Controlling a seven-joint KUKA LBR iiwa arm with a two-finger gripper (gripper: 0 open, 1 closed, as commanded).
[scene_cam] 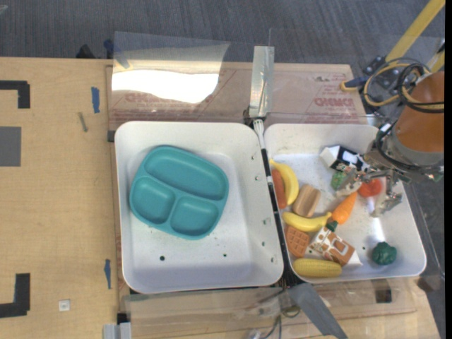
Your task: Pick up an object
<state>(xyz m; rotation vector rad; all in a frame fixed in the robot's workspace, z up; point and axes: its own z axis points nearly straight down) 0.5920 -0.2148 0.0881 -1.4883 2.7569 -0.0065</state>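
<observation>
Right white bin (413, 256), near to far: yellow corn cob (316, 267), green broccoli (384, 253), orange carrot (344, 207), red tomato (370, 186). Gripper (381, 189) hovers at tomato; whether spread, cannot tell. Step: approach. Next: descend, close squarely.

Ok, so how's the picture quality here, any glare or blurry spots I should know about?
In the camera view, strong glare washes out the clear plastic sheet behind the left bin; the teal plate is evenly lit and sharp, with soft shadows; the toy food in the right bin is reasonably clear, but the gripper area looks cluttered and slightly smeared.
</observation>
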